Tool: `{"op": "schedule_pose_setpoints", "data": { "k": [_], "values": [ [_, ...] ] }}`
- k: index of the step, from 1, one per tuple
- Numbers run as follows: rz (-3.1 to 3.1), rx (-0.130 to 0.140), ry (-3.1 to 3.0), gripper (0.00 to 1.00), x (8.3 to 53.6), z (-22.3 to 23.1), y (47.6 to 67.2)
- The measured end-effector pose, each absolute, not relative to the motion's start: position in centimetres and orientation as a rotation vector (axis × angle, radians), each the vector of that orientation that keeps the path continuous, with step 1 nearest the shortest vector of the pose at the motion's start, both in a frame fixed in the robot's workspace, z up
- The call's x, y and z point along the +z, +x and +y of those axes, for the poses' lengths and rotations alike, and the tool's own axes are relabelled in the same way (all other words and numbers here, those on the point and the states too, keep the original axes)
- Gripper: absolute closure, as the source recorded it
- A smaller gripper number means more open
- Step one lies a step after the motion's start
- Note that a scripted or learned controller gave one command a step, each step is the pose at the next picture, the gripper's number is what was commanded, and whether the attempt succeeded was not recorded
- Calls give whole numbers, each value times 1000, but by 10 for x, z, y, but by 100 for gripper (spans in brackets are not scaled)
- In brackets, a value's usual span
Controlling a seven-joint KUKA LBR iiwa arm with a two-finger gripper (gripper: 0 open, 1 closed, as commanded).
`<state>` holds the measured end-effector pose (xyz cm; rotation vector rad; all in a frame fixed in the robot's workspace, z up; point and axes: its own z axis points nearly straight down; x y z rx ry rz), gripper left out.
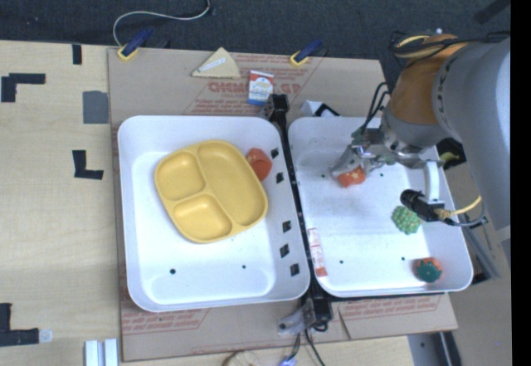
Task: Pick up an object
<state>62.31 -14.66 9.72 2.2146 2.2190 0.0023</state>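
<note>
My gripper (352,163) is low over the upper middle of the right bin (373,273), at the end of the grey arm with its orange band (419,90). A small red-orange object (352,178) lies on the bin floor right at the gripper's tip, touching or nearly touching it. A green knobbly object (406,220) lies to the right, beside a black part of the arm's cabling. A green and orange object (428,270) rests near the bin's lower right corner.
The left bin (145,273) holds a yellow divided plate (211,190) with an orange-red object (260,163) at its upper right edge. A small red and white box (260,89) and a tan wedge (218,64) lie on the cardboard behind the bins.
</note>
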Motion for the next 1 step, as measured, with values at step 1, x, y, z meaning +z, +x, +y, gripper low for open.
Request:
{"op": "schedule_pose_setpoints", "data": {
  "k": [1],
  "values": [
    [2224, 4, 2217, 100, 186, -84, 653]
  ]
}}
